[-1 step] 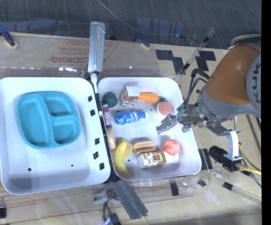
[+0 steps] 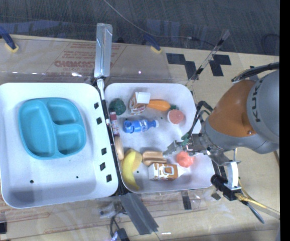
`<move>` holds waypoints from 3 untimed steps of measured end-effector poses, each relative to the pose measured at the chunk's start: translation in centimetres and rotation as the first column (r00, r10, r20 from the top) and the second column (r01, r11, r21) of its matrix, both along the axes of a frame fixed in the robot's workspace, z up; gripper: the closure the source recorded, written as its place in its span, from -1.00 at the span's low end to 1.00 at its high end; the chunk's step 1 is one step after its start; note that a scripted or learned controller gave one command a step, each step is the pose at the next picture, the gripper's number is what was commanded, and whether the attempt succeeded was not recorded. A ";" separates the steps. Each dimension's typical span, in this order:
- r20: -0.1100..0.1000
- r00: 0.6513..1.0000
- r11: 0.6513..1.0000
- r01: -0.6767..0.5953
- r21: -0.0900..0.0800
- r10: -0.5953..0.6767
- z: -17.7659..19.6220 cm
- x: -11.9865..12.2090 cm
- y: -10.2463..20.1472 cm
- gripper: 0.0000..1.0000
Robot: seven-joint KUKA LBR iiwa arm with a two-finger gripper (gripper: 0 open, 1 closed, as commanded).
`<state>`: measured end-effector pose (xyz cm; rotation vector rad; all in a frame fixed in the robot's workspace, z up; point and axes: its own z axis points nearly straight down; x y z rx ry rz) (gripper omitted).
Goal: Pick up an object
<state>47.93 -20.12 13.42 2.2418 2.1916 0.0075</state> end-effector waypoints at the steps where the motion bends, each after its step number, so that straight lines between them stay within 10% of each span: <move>1: 0.000 0.997 0.997 -0.082 -0.002 0.082 -3.9 0.1 -0.3 -1.00; 2: -0.012 0.993 0.993 0.118 0.002 -0.118 -1.1 3.1 -0.9 -1.00; 3: -0.016 0.985 0.985 0.172 0.004 -0.172 -0.3 0.9 2.5 -1.00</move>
